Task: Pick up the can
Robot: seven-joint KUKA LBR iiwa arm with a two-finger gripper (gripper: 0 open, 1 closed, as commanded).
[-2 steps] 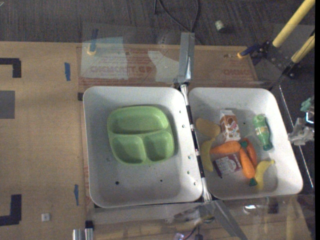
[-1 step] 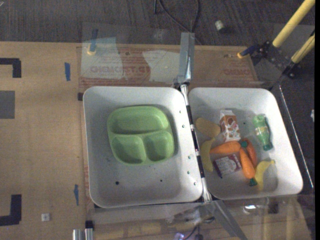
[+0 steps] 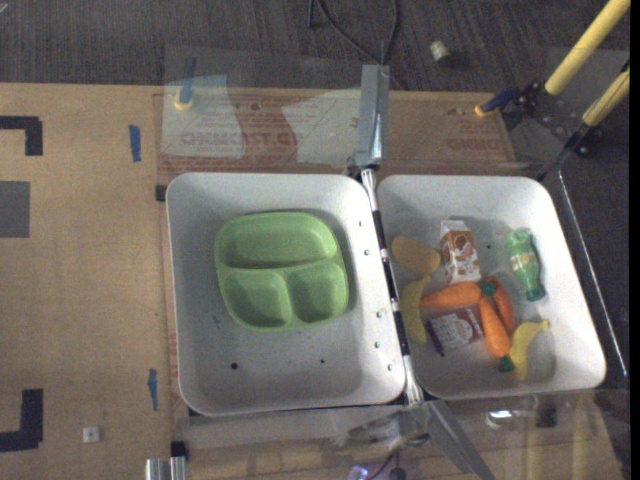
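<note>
Item 1, nearest me: right shallow white plastic bin (image 3: pixel 580 368), smooth, with rounded corners.

Item 2: small can with a red and white label (image 3: pixel 455 329), lying low in that bin. It touches an orange toy carrot (image 3: pixel 453 296) above it; a second carrot (image 3: pixel 495 326) is to its right and a yellow banana-shaped piece (image 3: pixel 411 310) to its left, so I see it crowded on three sides.

Item 3: clear green plastic bottle (image 3: pixel 523 263), small printed carton (image 3: pixel 459 251), and another yellow banana (image 3: pixel 527 341).

Item 4: left white bin (image 3: pixel 200 368), with a glossy green three-compartment plate (image 3: pixel 283 268).

Claw state: I cannot tell.
</note>
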